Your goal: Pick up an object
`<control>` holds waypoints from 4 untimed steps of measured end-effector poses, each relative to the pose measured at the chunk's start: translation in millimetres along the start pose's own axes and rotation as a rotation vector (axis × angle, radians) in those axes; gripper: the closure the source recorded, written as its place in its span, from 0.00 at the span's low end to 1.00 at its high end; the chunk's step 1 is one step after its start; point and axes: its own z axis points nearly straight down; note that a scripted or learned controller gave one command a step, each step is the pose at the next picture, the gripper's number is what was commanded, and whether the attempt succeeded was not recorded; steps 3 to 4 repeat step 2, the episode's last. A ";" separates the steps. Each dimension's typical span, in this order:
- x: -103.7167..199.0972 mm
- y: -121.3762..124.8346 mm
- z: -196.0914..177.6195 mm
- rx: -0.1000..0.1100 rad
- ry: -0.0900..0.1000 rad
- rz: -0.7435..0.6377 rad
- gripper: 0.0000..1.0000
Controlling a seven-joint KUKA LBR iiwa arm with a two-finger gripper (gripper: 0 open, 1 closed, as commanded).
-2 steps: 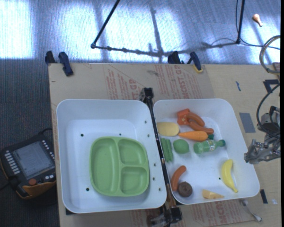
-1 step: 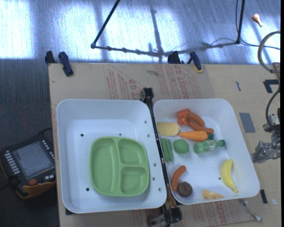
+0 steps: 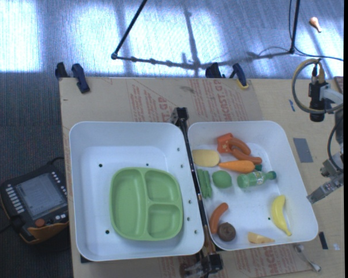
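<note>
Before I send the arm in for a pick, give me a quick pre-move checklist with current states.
1. Objects available in right bin: ok, toy foods present.
2. Banana free of neighbours: ok, lies apart.
3. Carrot free of neighbours: not ok, crowded by other pieces.
4. Green tray in left bin: ok, out of the way.
5. Arm outside bins: ok, at right edge.
6. Gripper state: cannot tell.

Left of the claw (image 3: pixel 325 186), you have toy food lying loose in the right bin (image 3: pixel 278 133). The yellow banana (image 3: pixel 280 214) is nearest, the green bottle (image 3: pixel 255 179) on its side and the orange carrot (image 3: pixel 238 167) farther off, and the reddish sausage (image 3: pixel 218 216) farthest.
</note>
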 end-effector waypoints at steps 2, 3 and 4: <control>-9.2 -0.9 4.3 -0.003 -0.009 -0.117 1.00; -9.2 -0.9 4.3 -0.003 -0.009 -0.117 1.00; -9.2 -0.9 4.3 -0.003 -0.009 -0.117 1.00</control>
